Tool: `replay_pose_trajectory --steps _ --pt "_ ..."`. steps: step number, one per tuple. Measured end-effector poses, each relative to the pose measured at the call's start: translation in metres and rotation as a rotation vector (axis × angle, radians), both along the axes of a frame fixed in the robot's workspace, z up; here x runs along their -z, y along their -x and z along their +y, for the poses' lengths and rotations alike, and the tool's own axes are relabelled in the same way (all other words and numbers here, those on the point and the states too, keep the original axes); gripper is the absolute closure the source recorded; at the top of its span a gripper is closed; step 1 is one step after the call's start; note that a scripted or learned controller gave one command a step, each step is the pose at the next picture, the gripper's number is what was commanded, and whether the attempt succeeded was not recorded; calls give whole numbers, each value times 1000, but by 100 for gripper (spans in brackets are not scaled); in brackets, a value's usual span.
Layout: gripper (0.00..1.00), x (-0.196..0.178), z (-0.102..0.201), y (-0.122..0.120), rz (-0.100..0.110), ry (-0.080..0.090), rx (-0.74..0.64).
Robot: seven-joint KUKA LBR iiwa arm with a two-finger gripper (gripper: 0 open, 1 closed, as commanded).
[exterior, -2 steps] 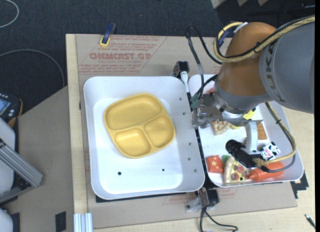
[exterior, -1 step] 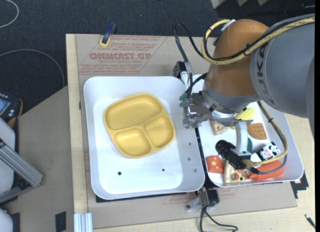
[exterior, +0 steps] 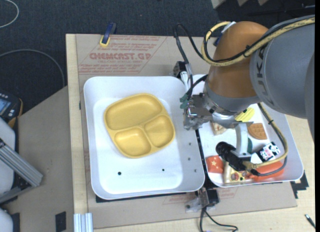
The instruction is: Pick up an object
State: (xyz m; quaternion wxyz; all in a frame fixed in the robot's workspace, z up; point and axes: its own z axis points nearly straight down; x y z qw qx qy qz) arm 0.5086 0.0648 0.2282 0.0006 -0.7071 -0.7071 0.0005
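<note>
Camera view: yellow three-compartment plate (exterior: 139,125), long axis running upper-left to lower-right in left bin (exterior: 97,141), lies left of gripper (exterior: 192,113); jaw state cannot be told.

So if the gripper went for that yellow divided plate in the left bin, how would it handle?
The yellow divided plate looks like rigid moulded plastic, so probably stiff and light. Lying flat and wide, it shouldn't roll or tip. Its smooth surface may be slippery; the raised rim seems the likeliest grip.

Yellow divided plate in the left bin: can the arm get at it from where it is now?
Probably yes. The yellow divided plate lies alone and uncovered in the left bin, and the arm hangs over the neighbouring right bin, with nothing between them.
</note>
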Motion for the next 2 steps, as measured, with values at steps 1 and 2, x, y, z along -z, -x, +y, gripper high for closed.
replay_pose_trajectory --steps 1,2 --pt "100 -1 -2 -17 -4 0 -2" --pt "100 -6 7 -9 -1 -1 -2"
